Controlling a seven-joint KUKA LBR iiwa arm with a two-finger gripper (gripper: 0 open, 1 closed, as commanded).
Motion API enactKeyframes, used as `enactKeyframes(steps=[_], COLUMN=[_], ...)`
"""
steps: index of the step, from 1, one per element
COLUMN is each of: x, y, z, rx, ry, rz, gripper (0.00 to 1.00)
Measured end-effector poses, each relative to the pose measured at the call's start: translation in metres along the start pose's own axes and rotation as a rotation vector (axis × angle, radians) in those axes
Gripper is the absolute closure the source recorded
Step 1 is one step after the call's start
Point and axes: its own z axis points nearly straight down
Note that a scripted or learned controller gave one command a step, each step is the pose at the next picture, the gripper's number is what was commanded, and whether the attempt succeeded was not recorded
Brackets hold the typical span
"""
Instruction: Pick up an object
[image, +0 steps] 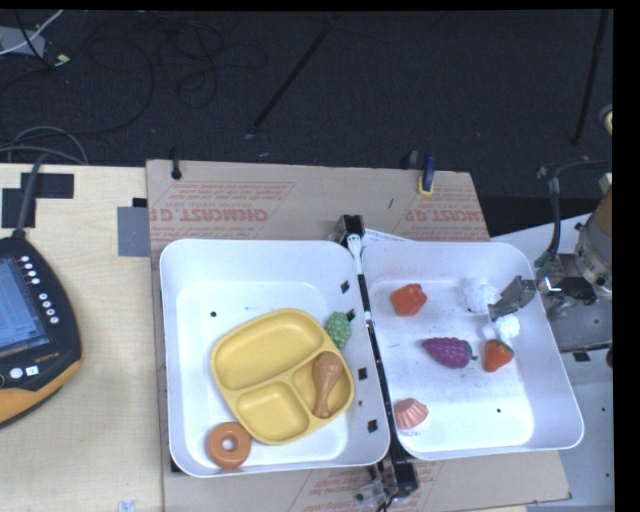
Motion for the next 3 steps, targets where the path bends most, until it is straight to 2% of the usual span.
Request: enactKeyframes(steps=[1,2,3], x=[0.089,0.215,0.311], y=[0.000,-0.011,-0.057], z=[-0.241,-0.253,-0.277], rx=[-0.020,-0.003,-0.003], ry=[-0.003,0.001,0.001], rz=[-0.007,-0.014,-0.013], gripper=[0.00,0.00,0.00])
